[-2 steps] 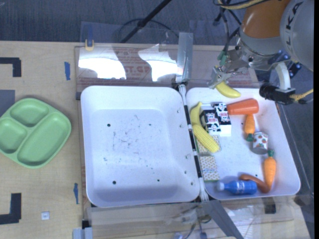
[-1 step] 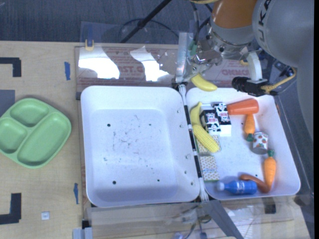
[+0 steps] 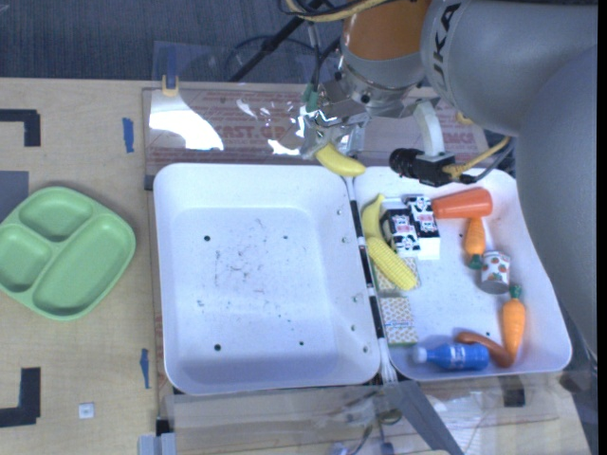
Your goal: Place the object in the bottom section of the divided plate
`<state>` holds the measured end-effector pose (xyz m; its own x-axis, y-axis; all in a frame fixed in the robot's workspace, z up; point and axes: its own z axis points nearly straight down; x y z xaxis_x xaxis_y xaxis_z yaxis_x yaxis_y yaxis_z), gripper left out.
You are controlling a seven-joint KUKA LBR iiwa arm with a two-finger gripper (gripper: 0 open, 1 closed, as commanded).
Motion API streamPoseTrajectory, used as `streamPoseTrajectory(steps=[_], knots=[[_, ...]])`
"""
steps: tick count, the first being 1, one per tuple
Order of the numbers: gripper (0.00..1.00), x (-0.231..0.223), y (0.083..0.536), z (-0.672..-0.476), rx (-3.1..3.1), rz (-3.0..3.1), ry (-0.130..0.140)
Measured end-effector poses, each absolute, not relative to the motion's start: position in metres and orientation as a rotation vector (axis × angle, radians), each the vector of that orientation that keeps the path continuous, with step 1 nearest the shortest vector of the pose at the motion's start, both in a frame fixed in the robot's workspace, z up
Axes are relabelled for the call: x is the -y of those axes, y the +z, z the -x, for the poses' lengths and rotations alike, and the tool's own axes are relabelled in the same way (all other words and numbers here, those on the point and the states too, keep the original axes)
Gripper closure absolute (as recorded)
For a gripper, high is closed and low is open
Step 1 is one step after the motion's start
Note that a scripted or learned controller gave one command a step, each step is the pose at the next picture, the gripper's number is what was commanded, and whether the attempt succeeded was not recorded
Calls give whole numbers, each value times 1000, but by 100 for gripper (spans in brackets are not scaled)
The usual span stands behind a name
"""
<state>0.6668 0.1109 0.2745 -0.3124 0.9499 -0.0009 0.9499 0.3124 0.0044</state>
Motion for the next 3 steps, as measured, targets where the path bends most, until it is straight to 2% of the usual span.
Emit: streamPoseTrajectory(steps=[1,2,3], knots=[[100,-119,208,-624,-2633,-1714,1],[100,-151,196,-609,-2450,-1970,-2],[100,-145,203,-586,-2009,-2418,-5]])
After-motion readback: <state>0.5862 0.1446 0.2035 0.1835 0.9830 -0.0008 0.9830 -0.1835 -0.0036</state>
